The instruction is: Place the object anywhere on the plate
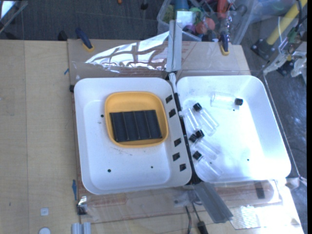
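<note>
Clear vials with black caps (204, 122) lie scattered in the right bin (265, 130), well right of the yellow plate (136, 101), which carries a black ribbed block (135, 126); gripper state I cannot tell

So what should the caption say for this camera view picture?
Yellow plate holding a black ribbed block in the left bin; clear black-capped vials in the right bin.

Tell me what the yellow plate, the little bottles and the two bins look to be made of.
Yellow plate: probably matte plastic, opaque, evenly coloured, with a soft rounded rim; a dark ribbed insert lies on it.
Bottles: clear plastic or glass, see-through bodies with black caps; I cannot tell which.
Bins: likely glossy white plastic, with moulded rounded corners and bright glare in the right bin.
</note>
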Tool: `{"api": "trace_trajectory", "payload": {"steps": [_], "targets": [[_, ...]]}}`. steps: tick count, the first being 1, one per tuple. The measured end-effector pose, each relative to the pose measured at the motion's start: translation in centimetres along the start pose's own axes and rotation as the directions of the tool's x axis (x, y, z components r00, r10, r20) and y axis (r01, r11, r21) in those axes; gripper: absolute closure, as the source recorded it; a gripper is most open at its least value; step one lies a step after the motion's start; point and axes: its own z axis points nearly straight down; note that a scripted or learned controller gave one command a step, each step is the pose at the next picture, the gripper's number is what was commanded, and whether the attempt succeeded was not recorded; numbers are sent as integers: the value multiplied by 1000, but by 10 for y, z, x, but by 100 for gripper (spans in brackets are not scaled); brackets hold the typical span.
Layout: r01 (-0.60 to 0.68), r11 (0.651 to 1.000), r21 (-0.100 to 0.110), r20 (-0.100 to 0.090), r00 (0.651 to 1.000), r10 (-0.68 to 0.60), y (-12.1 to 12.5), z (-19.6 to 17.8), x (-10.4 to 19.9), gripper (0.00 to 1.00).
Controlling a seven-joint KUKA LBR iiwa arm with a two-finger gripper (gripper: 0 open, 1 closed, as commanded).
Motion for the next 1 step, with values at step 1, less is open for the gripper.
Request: {"api": "trace_trajectory", "payload": {"steps": [1], "targets": [[0,1000,-4,2,1000,0,1,-11,0,100]]}}
